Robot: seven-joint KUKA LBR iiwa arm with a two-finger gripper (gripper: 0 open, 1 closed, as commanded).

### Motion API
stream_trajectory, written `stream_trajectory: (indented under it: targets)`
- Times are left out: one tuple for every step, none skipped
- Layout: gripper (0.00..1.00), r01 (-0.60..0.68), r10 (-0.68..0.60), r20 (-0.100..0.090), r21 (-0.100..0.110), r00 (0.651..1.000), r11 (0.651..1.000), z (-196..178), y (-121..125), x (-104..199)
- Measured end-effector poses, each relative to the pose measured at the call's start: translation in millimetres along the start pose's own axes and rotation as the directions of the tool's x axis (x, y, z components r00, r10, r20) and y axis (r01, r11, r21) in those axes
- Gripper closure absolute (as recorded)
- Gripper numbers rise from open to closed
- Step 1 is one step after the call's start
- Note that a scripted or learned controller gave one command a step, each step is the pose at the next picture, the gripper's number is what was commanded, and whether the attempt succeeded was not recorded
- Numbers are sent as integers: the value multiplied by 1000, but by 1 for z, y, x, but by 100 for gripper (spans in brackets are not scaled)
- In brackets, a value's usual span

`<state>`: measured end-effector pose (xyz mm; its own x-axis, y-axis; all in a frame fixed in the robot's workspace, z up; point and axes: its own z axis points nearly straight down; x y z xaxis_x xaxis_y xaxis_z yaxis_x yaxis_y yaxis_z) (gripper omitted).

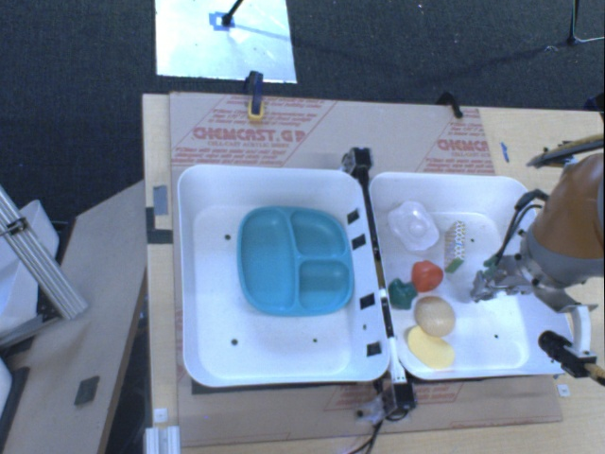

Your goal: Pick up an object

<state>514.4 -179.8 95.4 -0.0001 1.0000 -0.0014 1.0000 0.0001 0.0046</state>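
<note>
The right bin (492, 348) holds several small objects: a clear plastic cup (413, 223), a white toothed comb-like piece (458, 241), a red pepper-like toy (427, 274), a dark green piece (402, 294), a tan egg-shaped ball (435, 315) and a yellow lemon-like piece (431, 348). My gripper (485, 284) hangs low over the right bin's middle, to the right of the red toy and the tan ball and just below the comb piece. Nothing shows between its tips.
The left bin (213, 348) holds a blue divided plate (294, 259). A black clamp strip (371, 253) runs between the two bins. The arm's grey and orange wrist (572, 225) covers the right bin's right side. Cardboard (312, 130) lies under both bins.
</note>
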Motion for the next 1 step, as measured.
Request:
stream_trajectory:
  targets:
    - [100,4,-4,1,-3,1000,1000,-59,9,6]
